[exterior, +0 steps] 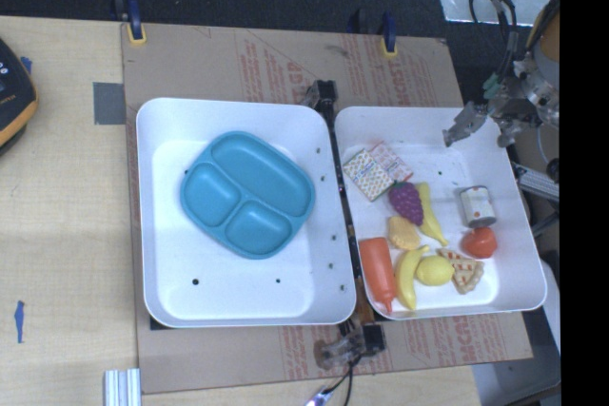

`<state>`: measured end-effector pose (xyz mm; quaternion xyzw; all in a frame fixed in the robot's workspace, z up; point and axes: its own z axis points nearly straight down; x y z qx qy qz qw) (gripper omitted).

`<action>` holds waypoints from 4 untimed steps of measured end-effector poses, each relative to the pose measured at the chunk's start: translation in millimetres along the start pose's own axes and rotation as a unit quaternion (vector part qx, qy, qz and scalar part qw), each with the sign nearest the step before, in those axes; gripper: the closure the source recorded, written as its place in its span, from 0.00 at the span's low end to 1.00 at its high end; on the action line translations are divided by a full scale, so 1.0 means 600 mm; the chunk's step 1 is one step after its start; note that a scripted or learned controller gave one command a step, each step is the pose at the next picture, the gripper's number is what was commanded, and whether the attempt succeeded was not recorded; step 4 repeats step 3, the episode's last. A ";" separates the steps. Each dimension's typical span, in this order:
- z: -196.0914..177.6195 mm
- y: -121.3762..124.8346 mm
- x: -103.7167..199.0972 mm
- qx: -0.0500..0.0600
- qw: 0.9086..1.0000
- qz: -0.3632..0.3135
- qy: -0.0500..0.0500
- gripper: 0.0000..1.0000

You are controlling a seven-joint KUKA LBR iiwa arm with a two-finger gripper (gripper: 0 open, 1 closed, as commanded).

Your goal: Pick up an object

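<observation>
Cardboard-covered bench [238,71] under my two white bins, orange carrot [377,273] lying lengthwise in the right bin's [521,298] near-left corner, claw [481,121] poised at its far edge, grip unreadable.

Arm [533,90] cut off at right edge (hand [481,124] blurred).

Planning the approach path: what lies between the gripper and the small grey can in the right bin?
Bare white bin floor; in the camera view nothing lies between the gripper and the grey can.
</observation>
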<state>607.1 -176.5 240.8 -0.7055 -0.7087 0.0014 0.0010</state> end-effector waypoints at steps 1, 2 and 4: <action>0.166 -0.031 0.089 0.001 1.000 -0.001 0.000 0.00; 0.249 -0.067 0.100 0.000 1.000 0.000 0.000 0.00; 0.227 -0.064 0.097 -0.001 1.000 -0.002 -0.001 1.00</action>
